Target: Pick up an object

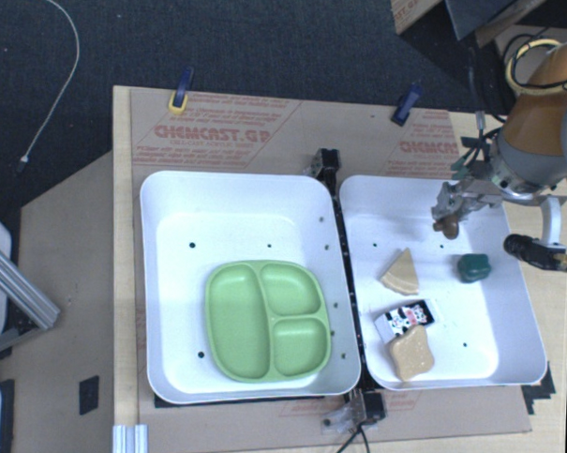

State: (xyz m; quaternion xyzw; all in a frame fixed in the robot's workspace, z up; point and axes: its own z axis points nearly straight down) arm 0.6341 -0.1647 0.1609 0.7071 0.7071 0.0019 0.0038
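Observation:
The right bin (502,367) holds several small objects. A tan wedge (402,271) lies near its middle. Below it sits a small black and white item (407,318), touching a tan block (411,354). A dark green lump (473,268) rests toward the right wall. My gripper (447,219) hangs over the upper part of the right bin, above and to the right of the wedge and up-left of the green lump. Nothing shows beneath it but bare bin floor.
The left bin (171,225) holds a green divided plate (266,319). A black clamp (328,163) sits at the top of the seam between the bins. Blue clips (406,104) pin the cardboard at the back edge.

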